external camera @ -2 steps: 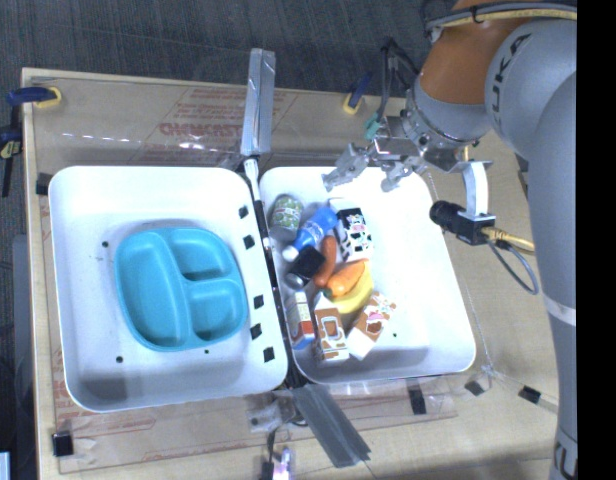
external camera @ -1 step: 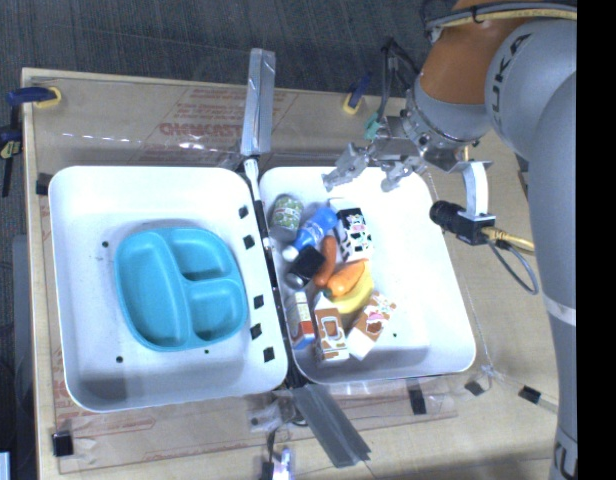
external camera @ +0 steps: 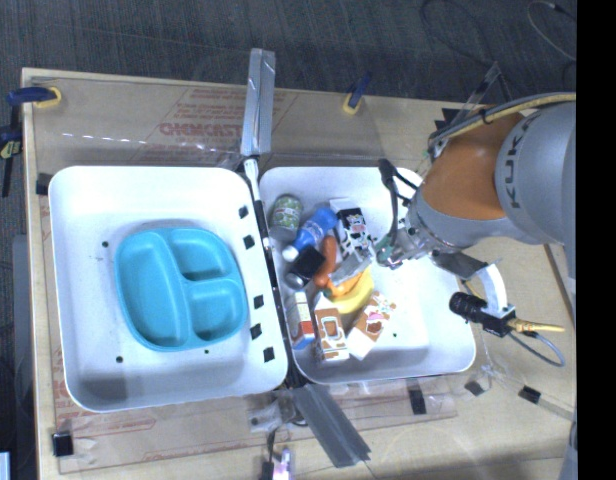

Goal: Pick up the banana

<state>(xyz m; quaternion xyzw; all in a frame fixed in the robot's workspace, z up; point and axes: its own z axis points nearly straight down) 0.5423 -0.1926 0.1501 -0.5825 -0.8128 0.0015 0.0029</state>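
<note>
The yellow banana (external camera: 354, 291) lies in the right bin (external camera: 428, 333), among a pile of small items near the bin's middle. My gripper (external camera: 386, 255) hangs over the right bin, just up and to the right of the banana, at the end of the grey arm with the orange band (external camera: 473, 178). Nothing shows between the fingers.
The left bin (external camera: 78, 268) holds a blue divided tray (external camera: 181, 287). Around the banana lie a blue bottle (external camera: 313, 233), a green can (external camera: 287, 211), a black-and-white figure (external camera: 350, 224) and small boxes (external camera: 328, 333). A metal divider (external camera: 256, 108) runs between the bins.
</note>
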